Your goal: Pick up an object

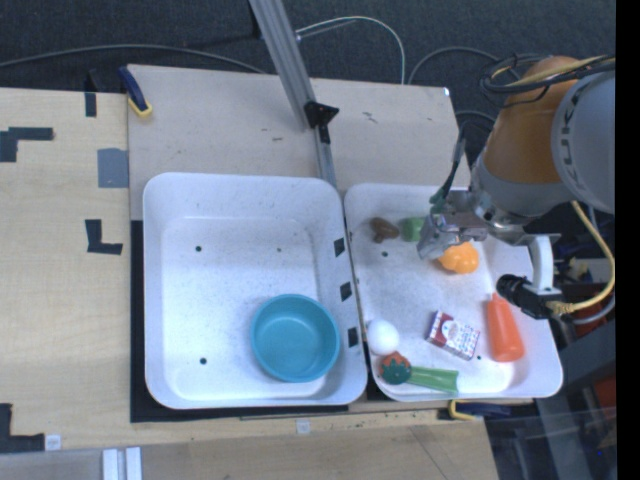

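My gripper (440,236) hangs low over the back of the right bin (400,278), its tip between a small green piece (411,229) on its left and an orange fruit-shaped object (460,258) just to its right. A brown lump (384,229) lies further left. Nearer the front lie a red and white packet (455,335), an orange carrot-like piece (504,328), a white ball (382,335) and a green toy with a red tip (415,373).
The left bin (170,268) holds a blue bowl (294,337) at its front right. A grey metal pole (290,58) slants in from the top to the bins' divide. Black cables run near the arm at the right.
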